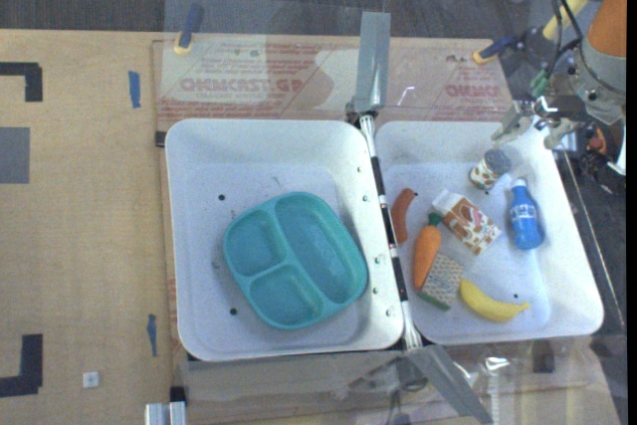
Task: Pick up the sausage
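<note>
Reddish sausage (402, 212) lay untouched by the carrot (426, 255); end effector (532, 114) hung far off, open or closed, couldn't tell — approach still needed.

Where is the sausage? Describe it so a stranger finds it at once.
Look in the right-hand white bin. Along its left wall, near the divider between the two bins, lies the sausage, just above the carrot. It is the small, curved, reddish-brown piece, darker than the orange carrot and without a green top.
</note>
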Controlling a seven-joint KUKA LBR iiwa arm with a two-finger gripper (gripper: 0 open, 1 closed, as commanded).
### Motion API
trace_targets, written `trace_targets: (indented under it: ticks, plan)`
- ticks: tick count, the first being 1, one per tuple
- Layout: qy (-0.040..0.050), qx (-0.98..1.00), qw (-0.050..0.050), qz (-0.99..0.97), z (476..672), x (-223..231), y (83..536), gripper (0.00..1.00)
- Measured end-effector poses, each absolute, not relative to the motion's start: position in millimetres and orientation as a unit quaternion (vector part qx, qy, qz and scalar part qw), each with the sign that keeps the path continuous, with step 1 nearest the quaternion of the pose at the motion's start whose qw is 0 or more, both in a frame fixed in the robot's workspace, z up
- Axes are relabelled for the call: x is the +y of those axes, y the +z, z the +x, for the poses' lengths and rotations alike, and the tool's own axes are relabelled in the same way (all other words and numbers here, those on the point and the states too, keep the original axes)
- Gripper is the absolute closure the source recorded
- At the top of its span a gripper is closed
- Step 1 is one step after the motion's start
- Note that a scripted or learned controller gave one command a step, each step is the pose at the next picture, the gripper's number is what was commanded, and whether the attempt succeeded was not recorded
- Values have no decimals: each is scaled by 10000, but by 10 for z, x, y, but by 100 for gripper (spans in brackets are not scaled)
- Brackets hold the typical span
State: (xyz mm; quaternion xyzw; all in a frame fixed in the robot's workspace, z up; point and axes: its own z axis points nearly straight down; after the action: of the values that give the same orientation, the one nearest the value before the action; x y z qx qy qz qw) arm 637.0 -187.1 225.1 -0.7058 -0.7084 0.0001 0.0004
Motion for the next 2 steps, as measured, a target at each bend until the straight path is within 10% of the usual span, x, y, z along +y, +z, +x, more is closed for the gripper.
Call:
trace_targets:
  ticks: [1, 2]
  plan:
    - [-5, -7094, -19, -7048, 6383, -1865, 2362, 100]
    - [-9, -7101, -44, -7041, 6395, -1864, 2472, 100]
